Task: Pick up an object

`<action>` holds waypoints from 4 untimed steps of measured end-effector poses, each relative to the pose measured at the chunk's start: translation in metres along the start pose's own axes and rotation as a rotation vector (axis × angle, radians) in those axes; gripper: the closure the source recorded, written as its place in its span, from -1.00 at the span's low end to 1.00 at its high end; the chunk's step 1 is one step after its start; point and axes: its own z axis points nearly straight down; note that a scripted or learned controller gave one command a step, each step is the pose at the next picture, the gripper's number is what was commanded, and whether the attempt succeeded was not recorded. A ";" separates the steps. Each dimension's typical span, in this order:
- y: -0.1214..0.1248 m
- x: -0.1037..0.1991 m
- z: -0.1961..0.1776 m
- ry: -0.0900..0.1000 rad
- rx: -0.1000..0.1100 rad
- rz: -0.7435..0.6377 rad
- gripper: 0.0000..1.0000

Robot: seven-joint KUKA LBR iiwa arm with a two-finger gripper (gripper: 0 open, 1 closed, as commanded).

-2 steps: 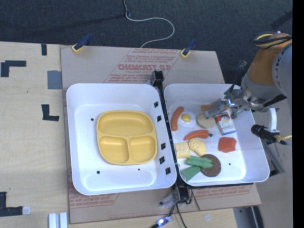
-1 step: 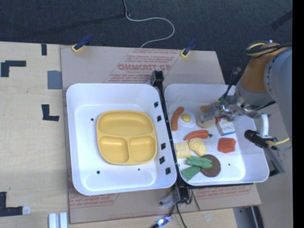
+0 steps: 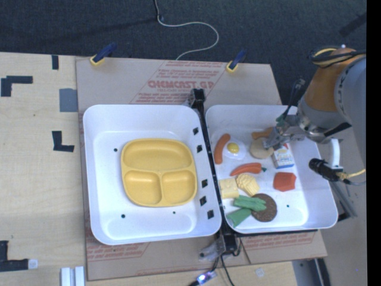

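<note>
**Gripper hanging over the upper right part of the toy-food bin**

Taking the right bin (image 3: pixel 309 216) as the landmark, and starting from its near edge: a dark brown round cookie (image 3: pixel 265 208) is lying by the front wall, with green leafy pieces (image 3: pixel 247 204) touching its left side. A little farther in, a yellow cheese block (image 3: pixel 228 187) and a yellow ridged chip (image 3: pixel 248 184) are sitting side by side, and a red block (image 3: pixel 284 181) is resting toward the right wall, well apart from them. Behind these, an orange carrot-like piece (image 3: pixel 246 168) is lying with its long axis nearly left to right. Farther still, a fried egg (image 3: pixel 233 149) and a reddish sausage (image 3: pixel 221 148) are lying beside the left wall; the sausage is running almost near to far.

In the far right part of the bin, a small white carton (image 3: pixel 283 157) and a tan round piece (image 3: pixel 260 149) are lying just beside each other. The gripper (image 3: pixel 276 137) is hanging directly above this pair, reaching in from the right. Its metal parts are blurring together with the things below, so I cannot tell how it is set.

In my judgement, the tan piece and the carton are the nearest candidates, lying just under the tool and slightly toward the near side.

The left bin (image 3: pixel 98 159), on the same worktop (image 3: pixel 36 177), is carrying a yellow divided plate (image 3: pixel 159 171).
</note>
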 end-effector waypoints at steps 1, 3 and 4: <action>-0.002 0.007 -0.060 0.009 0.014 0.001 1.00; 0.007 0.002 -0.121 0.009 0.018 0.002 1.00; -0.025 0.046 -0.112 0.011 0.022 0.000 1.00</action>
